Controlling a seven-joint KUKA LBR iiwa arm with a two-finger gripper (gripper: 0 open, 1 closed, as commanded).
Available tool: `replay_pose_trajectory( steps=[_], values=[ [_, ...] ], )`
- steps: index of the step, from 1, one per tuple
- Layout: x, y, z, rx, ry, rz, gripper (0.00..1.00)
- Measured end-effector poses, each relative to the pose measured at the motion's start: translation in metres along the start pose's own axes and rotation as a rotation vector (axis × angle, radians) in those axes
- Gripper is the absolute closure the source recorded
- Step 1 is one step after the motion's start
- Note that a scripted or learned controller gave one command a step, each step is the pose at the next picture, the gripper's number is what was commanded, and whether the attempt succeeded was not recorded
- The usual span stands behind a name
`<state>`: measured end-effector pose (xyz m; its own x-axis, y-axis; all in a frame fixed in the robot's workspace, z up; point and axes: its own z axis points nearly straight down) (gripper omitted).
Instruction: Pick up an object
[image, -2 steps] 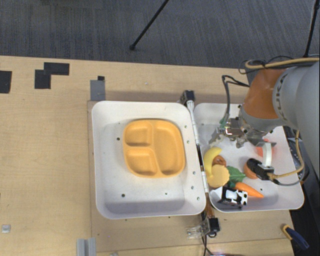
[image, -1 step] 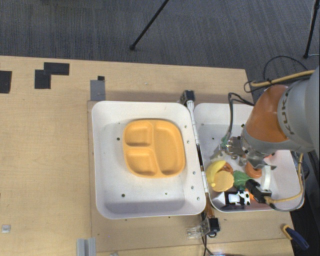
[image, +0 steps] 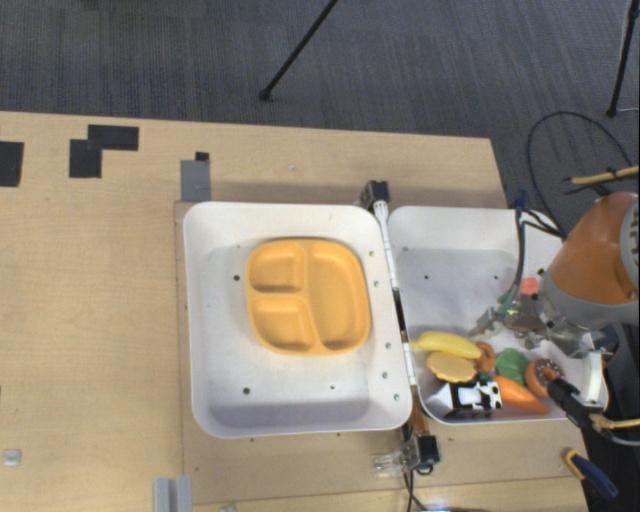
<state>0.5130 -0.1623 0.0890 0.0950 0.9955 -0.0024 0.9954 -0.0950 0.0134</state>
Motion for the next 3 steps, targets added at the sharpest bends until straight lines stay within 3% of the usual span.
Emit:
replay_pose_trajectory(
  steps=[1, 2, 3],
  values=[
    [-0.003, 0.078, 0.002, 0.003, 0.002, -0.191, 0.00],
    [-0.029, 0.140, 0.000, 0.008, 0.004, -0.132, 0.00],
    [-0.030, 0.139, -0.010, 0.014, 0.002, -0.136, 1.00]
  ],
)
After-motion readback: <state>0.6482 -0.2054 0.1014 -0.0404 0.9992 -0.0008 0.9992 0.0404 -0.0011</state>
